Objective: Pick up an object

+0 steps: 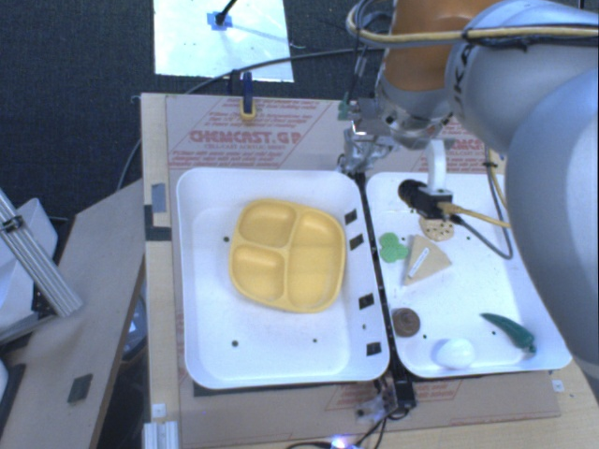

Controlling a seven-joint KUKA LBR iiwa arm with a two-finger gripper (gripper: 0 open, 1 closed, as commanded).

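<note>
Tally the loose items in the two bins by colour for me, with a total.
Yellow: 1, the divided tray in the left bin
Green: 2, a flat round piece and a pepper-like piece
Tan: 2, a wedge and a speckled cookie
Brown: 1, a disc
White: 1, an egg-shaped item
Total: 7

The grey arm (pixel 533 92) comes in from the right and fills the upper right, its broad rounded link nearest the camera. Beyond that link sits the orange band (pixel 430 7), with cables looping over it. Below the band the wrist points down and to the left, ending in the gripper (pixel 358 157), which hangs at the far end of the scene's middle.
</note>
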